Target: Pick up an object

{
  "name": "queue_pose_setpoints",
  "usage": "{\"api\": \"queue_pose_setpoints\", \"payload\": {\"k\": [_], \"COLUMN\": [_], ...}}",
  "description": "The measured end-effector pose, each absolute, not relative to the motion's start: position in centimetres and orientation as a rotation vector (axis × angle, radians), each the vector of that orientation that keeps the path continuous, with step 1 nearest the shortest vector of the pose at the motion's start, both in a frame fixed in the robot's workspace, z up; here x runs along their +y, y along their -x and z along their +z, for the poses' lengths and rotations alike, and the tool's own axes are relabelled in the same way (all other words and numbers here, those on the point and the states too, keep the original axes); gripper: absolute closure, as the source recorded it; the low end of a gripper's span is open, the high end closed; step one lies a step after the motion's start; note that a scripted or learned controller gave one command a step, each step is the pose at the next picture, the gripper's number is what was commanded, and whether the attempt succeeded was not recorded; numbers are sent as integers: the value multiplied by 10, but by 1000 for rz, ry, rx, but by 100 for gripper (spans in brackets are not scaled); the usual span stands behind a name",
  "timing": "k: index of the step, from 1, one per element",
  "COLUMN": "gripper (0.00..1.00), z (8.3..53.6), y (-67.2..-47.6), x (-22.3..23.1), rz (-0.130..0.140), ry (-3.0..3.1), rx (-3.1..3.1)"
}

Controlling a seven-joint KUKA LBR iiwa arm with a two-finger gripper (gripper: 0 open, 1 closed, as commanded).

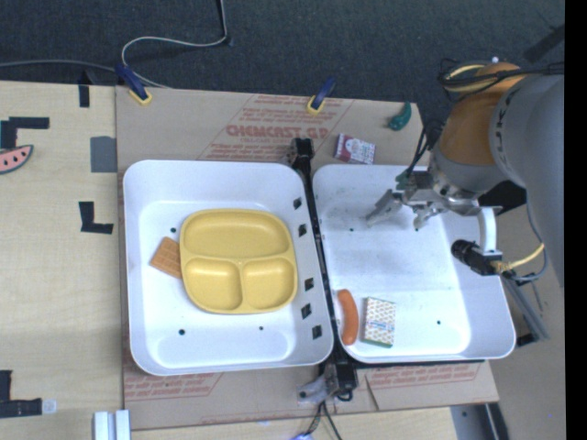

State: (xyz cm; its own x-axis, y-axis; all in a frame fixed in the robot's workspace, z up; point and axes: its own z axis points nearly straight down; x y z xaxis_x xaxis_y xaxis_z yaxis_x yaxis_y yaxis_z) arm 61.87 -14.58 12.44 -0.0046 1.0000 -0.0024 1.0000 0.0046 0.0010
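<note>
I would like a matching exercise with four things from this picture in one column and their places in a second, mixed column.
1. yellow tray
2. sausage
3. small packet
4. hand

a. right bin, far part, above the floor
b. left bin, middle
c. right bin, near edge, beside its left wall
d. right bin, near edge, right of the sausage

Pairs: 1-b, 2-c, 3-d, 4-a

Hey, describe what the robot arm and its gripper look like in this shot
The arm is a bulky grey cylinder with an orange band above the wrist. Its gripper is small, grey metal, with two slim fingers. A black cable runs along the wrist, and a black fitting with a white bracket hangs beside it.
</note>
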Motion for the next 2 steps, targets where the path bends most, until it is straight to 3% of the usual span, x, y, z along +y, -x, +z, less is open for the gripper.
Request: {"api": "queue_pose_setpoints", "payload": {"k": [1,2], "gripper": [100,0], "z": [134,134], "y": [-619,-619], "x": [-145,-145], "rz": [-1,-2], "ry": [-2215,-2214], "rx": [2226,2226]}}
